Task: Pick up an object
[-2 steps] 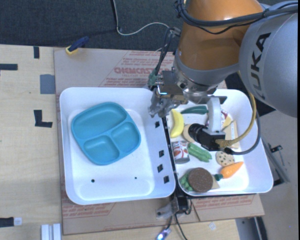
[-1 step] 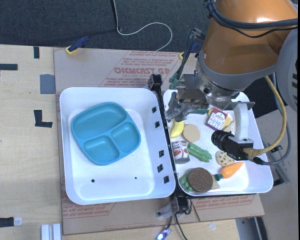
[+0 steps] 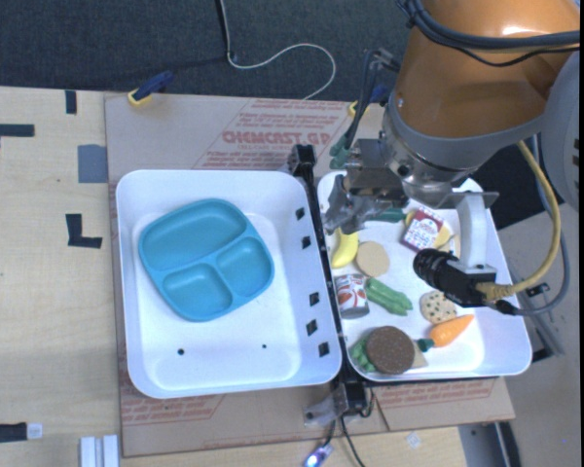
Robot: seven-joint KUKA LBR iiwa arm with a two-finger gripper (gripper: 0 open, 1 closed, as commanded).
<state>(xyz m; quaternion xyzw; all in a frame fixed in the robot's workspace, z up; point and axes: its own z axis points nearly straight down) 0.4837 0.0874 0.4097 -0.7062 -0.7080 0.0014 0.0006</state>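
So the arm [image 3: 487,56] is reaching in from 3 o'clock and has the gripper [image 3: 355,207] down at the 11 o'clock corner of the right bin [image 3: 501,363], right next to the divider between the two bins. Honestly can't tell the state of the jaws from this angle, the wrist covers most of it, and I see nothing clearly sitting in the grip.

The closest thing to grab looks like the banana [image 3: 344,250], just below the gripper at its 6 o'clock, maybe touching, hard to say. Right beside the banana at 3 o'clock is a tan round cookie [image 3: 374,259]. Further down toward 6 o'clock there's a small can [image 3: 351,296], a green pea pod [image 3: 389,297], a burger [image 3: 389,349] and a carrot [image 3: 452,330]. A red and white packet [image 3: 423,230] sits at about 3 o'clock from the gripper.

The left bin [image 3: 136,261] has a blue divided plate [image 3: 206,258] in it.

Progress-wise I'd say nothing's picked up yet. Everything seems to be lying flat in the bin. Best guess it's at the reach-down stage, with the close and lift left to do.
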